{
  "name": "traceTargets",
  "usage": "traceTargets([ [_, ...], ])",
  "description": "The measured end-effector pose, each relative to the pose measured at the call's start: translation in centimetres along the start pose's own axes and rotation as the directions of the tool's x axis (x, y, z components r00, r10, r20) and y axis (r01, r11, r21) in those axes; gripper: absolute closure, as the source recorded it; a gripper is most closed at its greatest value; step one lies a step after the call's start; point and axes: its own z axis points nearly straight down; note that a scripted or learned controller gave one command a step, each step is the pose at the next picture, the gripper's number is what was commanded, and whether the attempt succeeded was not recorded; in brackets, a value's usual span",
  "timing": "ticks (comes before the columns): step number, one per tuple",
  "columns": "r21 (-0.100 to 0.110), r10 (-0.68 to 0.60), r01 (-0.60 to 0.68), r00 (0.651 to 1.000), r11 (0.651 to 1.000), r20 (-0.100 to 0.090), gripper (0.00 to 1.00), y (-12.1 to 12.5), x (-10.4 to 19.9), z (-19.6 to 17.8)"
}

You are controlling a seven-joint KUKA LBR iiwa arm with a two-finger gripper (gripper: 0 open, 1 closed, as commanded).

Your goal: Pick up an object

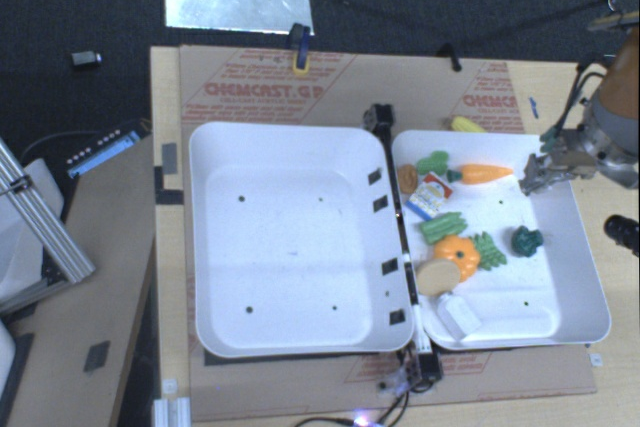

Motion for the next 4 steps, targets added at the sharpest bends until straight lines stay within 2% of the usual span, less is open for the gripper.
traceTargets([
  [4,-0.012,-0.015,0.015,1.000,1.000,-0.001,1.00,0.4,0.2,-4.3],
])
